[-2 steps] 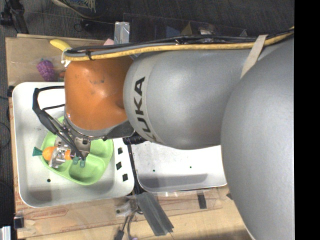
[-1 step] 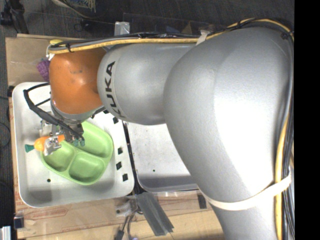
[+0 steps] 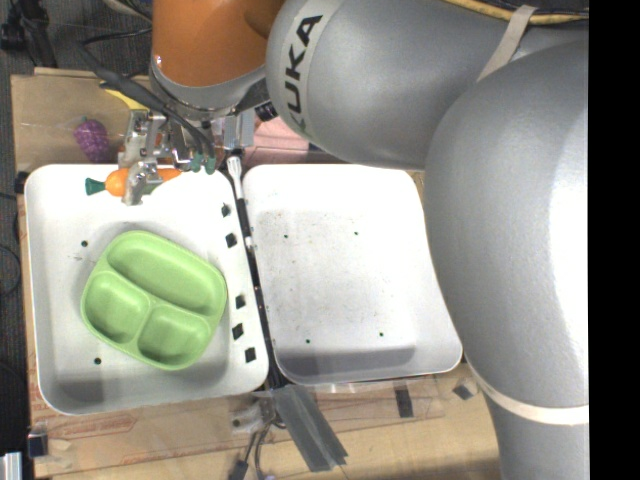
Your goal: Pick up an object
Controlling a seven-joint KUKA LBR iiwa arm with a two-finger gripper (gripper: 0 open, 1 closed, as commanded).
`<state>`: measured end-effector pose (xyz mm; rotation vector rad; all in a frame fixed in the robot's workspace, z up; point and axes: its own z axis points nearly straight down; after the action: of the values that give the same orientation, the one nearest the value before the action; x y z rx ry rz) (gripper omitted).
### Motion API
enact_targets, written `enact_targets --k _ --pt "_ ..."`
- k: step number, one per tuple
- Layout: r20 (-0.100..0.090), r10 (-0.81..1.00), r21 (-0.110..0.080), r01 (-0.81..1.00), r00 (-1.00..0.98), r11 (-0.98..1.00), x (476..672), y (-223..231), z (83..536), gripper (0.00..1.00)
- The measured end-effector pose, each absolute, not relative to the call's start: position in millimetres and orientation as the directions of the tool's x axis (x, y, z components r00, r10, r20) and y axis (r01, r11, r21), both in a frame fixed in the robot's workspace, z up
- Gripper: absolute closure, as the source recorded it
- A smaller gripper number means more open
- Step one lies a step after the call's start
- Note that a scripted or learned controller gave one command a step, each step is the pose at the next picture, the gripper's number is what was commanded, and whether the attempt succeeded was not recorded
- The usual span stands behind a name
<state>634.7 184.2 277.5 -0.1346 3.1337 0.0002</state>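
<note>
Orange toy carrot (image 3: 118,181) lies crosswise right under gripper (image 3: 140,183), green tip pointing away to its left; grip state unclear.

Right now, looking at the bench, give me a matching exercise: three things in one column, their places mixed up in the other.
Things:
1. green divided plate
2. orange carrot
3. purple object

Places:
A. on the wood outside the bins
B. top edge of the left bin, by the gripper
C. middle of the left bin

Pairs: 1-C, 2-B, 3-A
</note>
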Motion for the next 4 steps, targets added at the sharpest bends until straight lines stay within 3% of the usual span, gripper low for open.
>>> enact_targets --k 1,2,3,4 --pt "0.001 -0.142 0.000 -0.142 -0.990 0.990 655.8 217.9 90.8 1.00" --pt "-0.003 -0.713 -0.002 -0.713 -0.702 0.702 619.5 148.5 245.2 1.00" --pt "-0.005 -0.719 -0.002 -0.719 -0.695 0.695 656.3 208.4 273.9 1.00" --pt "-0.001 -0.886 0.000 -0.886 -0.463 0.463 615.3 139.0 117.9 1.00"
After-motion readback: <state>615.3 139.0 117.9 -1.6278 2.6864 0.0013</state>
